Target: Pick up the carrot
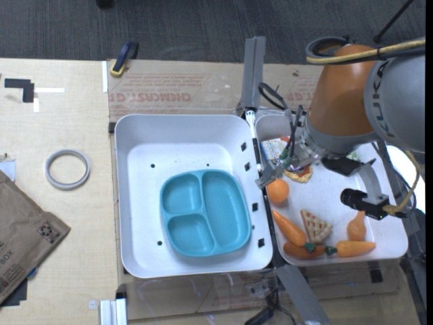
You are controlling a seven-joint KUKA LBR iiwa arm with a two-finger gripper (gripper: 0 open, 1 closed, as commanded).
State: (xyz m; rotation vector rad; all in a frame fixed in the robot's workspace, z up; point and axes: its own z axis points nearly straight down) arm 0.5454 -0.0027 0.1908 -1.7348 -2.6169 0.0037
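Closest in, along the near wall of the right bin [379,257]: a second carrot-like piece [355,248], lying flat with a green end, likely settled there against the wall. Just up from that, the carrot [289,227] itself: tapered, smooth orange, lying on a slant near the bin's left wall, beside the sandwich wedge [315,225], perhaps touching it. Looks free on top, so open to a grasp from above.

Farther back, an orange ball [277,191] just beyond the carrot's upper end. Above the ball, the gripper [274,173], hanging low by the divider between the bins, short of the carrot and apart from it. Open or closed: cannot tell. Nothing seen held. Reaching in over the far side, the arm [345,100], bulky enough to hide part of the bin.

Off in the left bin [123,181], a blue divided plate [205,212], no part of this job.
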